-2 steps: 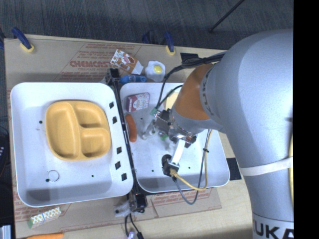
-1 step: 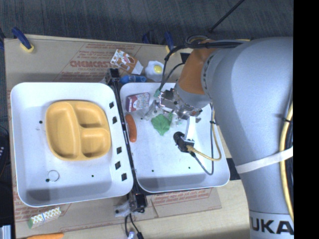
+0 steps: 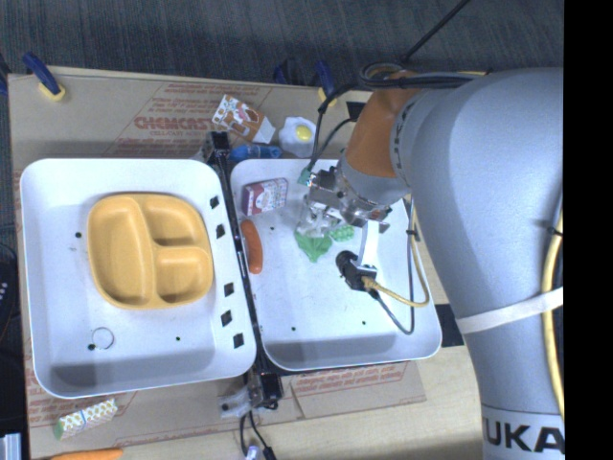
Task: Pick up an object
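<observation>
Bench carries two shallow white plastic bins side by side. The left bin contains a yellow-tan moulded tray with three compartments, lying flat in its upper half, and a small clear ring near its lower left corner.

The right bin contains three loose items. An orange-red sausage-shaped object lies against the bin's left wall, long axis running top to bottom of the view, slightly tilted, lower end toward the right. A dark red and white flat packet lies above it near the top left corner. A crumpled green leafy object sits near the bin's middle, with no clear long axis.

The grey arm with orange band enters from the right. Its two-finger gripper is lowered into the right bin, directly above and touching or nearly touching the green object's upper edge. Whether the gripper stands spread or closed cannot be told; contact with the green object cannot be confirmed as a hold.
</observation>
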Controlling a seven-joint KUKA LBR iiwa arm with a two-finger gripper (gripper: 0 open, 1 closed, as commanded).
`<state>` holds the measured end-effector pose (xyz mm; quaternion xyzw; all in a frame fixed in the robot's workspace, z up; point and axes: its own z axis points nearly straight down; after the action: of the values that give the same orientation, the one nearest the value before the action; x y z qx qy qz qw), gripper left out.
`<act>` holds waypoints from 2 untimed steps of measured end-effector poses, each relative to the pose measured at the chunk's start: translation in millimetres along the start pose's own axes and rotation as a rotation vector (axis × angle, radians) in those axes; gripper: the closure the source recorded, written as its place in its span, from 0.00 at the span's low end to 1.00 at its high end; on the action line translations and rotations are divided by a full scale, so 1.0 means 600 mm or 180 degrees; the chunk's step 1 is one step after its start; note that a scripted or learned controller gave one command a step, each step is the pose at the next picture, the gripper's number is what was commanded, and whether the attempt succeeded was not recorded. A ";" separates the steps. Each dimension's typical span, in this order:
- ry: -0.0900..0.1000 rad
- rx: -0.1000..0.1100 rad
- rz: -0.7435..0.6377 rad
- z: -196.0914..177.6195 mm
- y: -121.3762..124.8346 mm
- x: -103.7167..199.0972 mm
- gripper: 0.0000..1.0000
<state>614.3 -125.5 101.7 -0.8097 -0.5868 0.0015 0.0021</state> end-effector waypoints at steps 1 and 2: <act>0.0000 0.0001 0.0000 0.000 0.000 0.000 0.00; 0.0001 0.0009 -0.0010 -0.016 0.000 0.001 1.00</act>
<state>614.3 -125.1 111.6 -0.8088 -0.5881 0.0021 0.0034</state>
